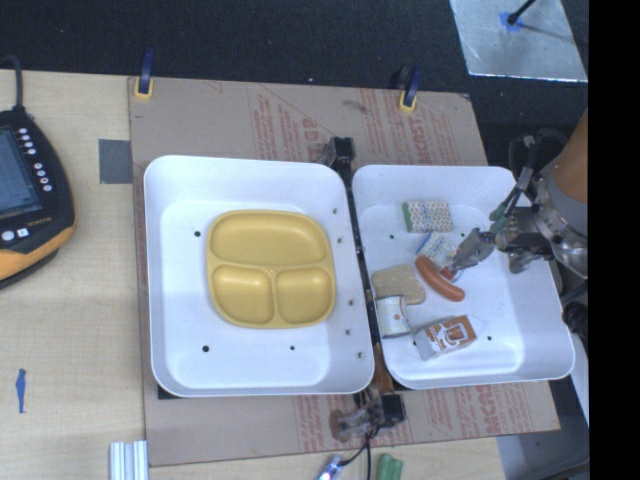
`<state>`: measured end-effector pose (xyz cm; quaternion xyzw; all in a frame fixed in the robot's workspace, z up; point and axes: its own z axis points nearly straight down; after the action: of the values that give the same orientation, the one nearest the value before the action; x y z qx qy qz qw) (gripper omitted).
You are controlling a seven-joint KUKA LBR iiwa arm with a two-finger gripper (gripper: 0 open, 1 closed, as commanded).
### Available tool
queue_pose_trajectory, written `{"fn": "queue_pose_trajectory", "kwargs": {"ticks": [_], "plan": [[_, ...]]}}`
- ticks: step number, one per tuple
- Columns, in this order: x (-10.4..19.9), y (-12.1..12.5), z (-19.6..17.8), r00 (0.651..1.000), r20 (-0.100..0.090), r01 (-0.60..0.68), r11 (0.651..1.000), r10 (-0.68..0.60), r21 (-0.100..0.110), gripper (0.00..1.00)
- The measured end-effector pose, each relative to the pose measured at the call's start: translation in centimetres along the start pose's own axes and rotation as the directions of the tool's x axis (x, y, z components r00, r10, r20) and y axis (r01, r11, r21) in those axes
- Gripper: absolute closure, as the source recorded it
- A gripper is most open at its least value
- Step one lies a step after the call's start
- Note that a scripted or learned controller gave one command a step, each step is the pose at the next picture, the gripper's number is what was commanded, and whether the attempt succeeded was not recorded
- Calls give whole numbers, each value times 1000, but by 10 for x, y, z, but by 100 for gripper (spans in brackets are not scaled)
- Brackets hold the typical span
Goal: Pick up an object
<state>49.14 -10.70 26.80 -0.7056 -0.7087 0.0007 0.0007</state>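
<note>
In the right bin [520, 353] lie several small objects. A red-orange sausage [440, 279] rests near the middle, with a tan bread slice [397, 284] to its left. A green-and-white packet [428, 214] lies toward the back, and a blue-and-white wrapper [433, 245] sits just in front of it. A small can [392, 316] and an orange packet [445, 336] lie toward the front. My gripper [468, 255] reaches in from the right and hangs low, just right of the sausage's upper end and close to it. Nothing visibly sits in the gripper.
The left bin [170, 358] holds a yellow divided plate [270, 268]. A raised rim [352, 268] separates the two bins. A teach pendant [25, 203] lies on the bench at the far left. Clamps [408, 88] hold the cardboard at the back.
</note>
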Motion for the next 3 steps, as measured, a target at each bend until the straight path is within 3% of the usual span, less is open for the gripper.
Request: {"fn": "queue_pose_trajectory", "kwargs": {"ticks": [1,2,3], "plan": [[-32,44,120,1000,1,1,1000,-1,3,0],[-24,63,175,1000,2,0,1000,0,-1,0],[-24,63,164,1000,2,6,1000,-6,2,100]]}}
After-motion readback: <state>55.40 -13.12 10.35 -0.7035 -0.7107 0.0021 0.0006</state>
